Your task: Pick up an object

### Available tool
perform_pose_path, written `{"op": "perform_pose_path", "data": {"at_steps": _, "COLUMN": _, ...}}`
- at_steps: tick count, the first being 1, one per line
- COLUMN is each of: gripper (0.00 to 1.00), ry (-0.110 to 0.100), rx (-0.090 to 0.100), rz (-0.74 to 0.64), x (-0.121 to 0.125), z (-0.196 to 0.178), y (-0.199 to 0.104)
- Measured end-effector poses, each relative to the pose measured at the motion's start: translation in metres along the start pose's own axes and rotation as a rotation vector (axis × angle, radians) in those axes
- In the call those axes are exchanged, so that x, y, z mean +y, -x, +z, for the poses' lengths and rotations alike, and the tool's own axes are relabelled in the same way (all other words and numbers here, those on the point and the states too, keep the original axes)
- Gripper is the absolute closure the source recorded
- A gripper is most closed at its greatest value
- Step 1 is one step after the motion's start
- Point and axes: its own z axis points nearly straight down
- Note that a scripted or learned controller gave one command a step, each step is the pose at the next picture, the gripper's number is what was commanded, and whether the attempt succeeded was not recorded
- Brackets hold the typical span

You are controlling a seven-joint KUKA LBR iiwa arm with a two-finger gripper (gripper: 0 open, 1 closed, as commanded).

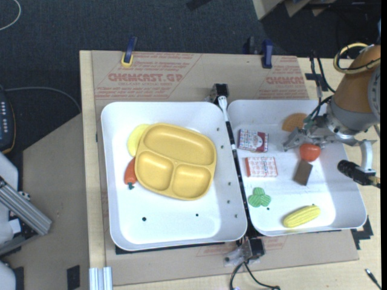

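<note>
Jaws [307, 139], their state unclear, hang over the red tomato [309, 152], round with no long axis

The arm [357, 89] was seen reaching in from the right edge of the camera view, its orange band uppermost and the grey wrist below it. The tool [307, 136] was pointed down and leftward. Its metal fingers [294, 140] were seen splayed out low.
</note>
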Motion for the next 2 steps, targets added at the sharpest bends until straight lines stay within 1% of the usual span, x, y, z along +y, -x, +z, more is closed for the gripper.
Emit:
{"op": "perform_pose_path", "data": {"at_steps": 1, "gripper": 1.00, "ry": 0.005, "rx": -0.001, "rz": -0.001, "x": 0.001, "z": -0.012, "y": 0.000}}
{"op": "perform_pose_path", "data": {"at_steps": 2, "gripper": 1.00, "ry": 0.009, "rx": -0.003, "rz": 0.001, "x": 0.007, "z": -0.061, "y": -0.008}}
